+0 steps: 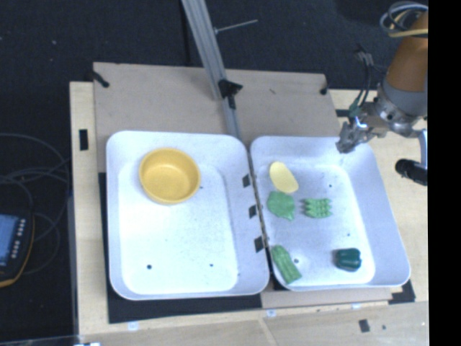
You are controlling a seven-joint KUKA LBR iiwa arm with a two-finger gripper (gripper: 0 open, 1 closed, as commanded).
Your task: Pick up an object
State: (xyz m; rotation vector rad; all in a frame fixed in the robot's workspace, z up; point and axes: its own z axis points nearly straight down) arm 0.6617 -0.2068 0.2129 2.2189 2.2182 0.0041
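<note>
On the counter, the left bin carries a yellow bowl near its far left corner; it looks like light, stiff plastic with a smooth, rounded wall, so the rim is probably the only sensible place to take hold. Just across the divide, the right bin holds the smaller pieces. Nearest the shared edge lies a pale yellow oval piece, smooth and likely slippery, best pinched across its narrow width. Right below it, almost touching, sits a green leafy lump, which looks soft enough to give under pressure. Further toward the near edge lies a long green piece, slanted, and probably easiest gripped across its middle. Beside the leafy lump is a small ridged green piece, light and low. Near the bin's front right rests a dark green blocky piece, compact and seemingly firm. The pincer hangs over the far right corner of this bin, well apart from every piece and holding nothing; whether its tips are apart or together I cannot tell.
</note>
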